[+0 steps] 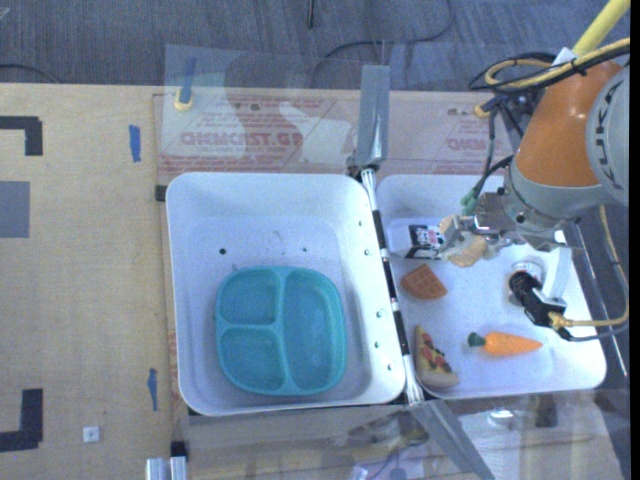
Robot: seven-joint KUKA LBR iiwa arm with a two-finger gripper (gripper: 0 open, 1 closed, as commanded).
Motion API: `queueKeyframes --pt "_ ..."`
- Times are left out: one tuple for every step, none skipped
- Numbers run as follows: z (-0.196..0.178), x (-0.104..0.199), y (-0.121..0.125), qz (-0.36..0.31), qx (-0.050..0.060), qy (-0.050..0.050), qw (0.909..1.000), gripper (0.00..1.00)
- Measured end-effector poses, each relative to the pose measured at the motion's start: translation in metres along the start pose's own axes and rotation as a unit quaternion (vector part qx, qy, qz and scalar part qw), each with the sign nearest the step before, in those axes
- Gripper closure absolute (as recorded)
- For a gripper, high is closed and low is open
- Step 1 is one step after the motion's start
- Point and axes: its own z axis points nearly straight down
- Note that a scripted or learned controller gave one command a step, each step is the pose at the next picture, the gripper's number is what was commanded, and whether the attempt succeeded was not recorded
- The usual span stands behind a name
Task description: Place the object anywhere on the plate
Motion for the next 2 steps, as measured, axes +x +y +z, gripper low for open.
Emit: queueKeyframes --pt "-0.018 0.075 -0.009 -0.061 0.000 0.001 0.9981 1.00" --pt "0.000 0.144 -0.022 -0.229 0.000 0.001 0.9734 1.00"
